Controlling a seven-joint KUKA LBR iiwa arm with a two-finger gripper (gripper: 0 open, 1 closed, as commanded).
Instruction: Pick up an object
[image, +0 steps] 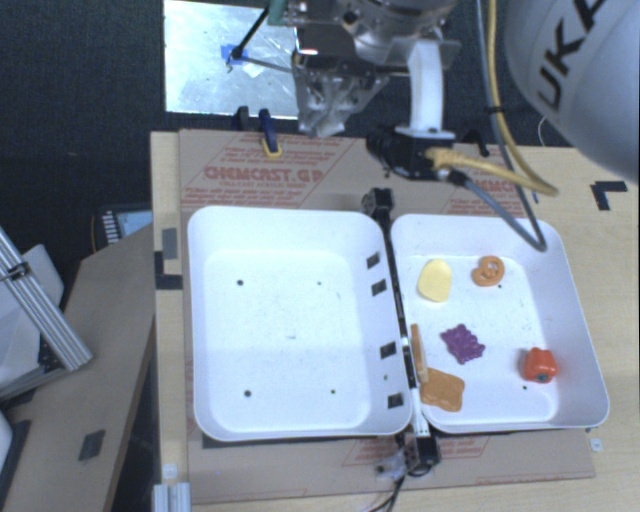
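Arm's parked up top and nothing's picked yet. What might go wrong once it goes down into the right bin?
1. The orange slab lies against the divider near the bin's front corner; fingers may strike the wall there.
2. The orange ring looks flat and low, so a grasp may close on nothing.
3. The gripper hangs behind the bins, far from every item, so it has a long way to travel.

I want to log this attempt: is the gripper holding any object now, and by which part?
Nothing is held. The gripper is above the bench behind the bins, with nothing between its jaws. All five objects lie in the right bin.
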